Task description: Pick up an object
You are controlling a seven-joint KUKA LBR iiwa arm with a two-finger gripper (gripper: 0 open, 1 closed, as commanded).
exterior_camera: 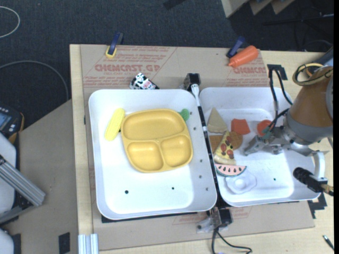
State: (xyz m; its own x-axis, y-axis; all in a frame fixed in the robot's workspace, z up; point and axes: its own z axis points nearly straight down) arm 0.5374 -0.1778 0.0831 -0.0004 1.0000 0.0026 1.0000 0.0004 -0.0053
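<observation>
Gripper [260,142] low in the right bin [249,192], nothing visibly held; finger spread too blurred to tell. Best centred over the red block [240,126] at ten o'clock, perhaps nearest, clear of the pizza slice [226,148], before descending.

Arm: grey KUKA arm with orange band [313,102], entering from right, wrist bent low.
Gripper: two-finger metal gripper [253,146], fingers pointing left.

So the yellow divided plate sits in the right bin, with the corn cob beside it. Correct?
No. The camera view shows the yellow divided plate in the left bin, not the right bin. The corn cob does lie beside it.
</observation>
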